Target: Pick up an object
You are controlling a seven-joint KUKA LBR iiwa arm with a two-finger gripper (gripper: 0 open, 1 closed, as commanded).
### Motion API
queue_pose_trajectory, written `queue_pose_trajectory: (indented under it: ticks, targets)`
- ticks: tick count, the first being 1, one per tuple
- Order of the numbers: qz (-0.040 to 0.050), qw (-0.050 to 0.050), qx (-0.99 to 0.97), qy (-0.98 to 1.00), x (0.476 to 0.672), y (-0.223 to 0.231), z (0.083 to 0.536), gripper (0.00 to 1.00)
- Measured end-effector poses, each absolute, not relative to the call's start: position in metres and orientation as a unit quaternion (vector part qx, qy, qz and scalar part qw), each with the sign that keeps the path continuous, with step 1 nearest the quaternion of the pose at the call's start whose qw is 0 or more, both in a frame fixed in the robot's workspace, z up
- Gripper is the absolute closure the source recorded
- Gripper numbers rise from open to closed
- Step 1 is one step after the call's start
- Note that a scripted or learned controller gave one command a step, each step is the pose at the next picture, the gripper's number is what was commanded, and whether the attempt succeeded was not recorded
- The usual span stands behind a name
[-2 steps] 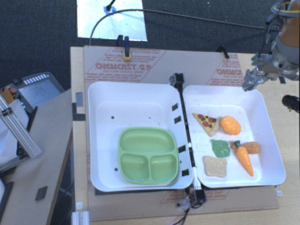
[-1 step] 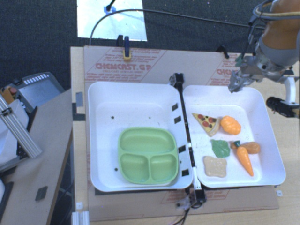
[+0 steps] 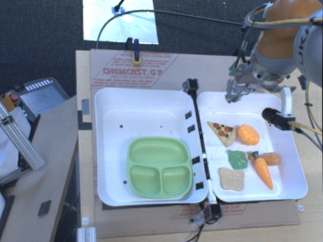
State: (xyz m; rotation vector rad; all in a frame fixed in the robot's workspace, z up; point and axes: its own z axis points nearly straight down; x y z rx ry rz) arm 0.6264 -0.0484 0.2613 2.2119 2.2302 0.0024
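Hovering above the back of the right bin [image 3: 298,183], the gripper [image 3: 234,96] carries nothing, and whether it is wide or narrow cannot be told. The toy food lies nearer the front, apart from the tool: pizza slice [image 3: 222,131], orange fruit [image 3: 248,134], green leaf [image 3: 236,159], carrot [image 3: 263,170] and bread slice [image 3: 231,179]. The left bin [image 3: 108,135] holds a green divided tray [image 3: 159,166]; nothing blocks a descent.

You see a pale green divided tray [image 3: 159,166] in the white left bin [image 3: 116,110]. The carrot [image 3: 263,171] is orange, and the pizza slice [image 3: 223,131] is yellow with red dots.
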Motion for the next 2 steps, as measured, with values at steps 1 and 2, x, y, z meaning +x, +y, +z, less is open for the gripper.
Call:
queue_pose_trajectory:
  ticks: [1, 2]
  targets:
    - [0.0004, 0.0, 0.705, 0.709, 0.627, 0.003, 0.244, 1.0]
    - [0.0001, -0.001, 0.704, 0.71, 0.61, 0.052, 0.227, 1.0]
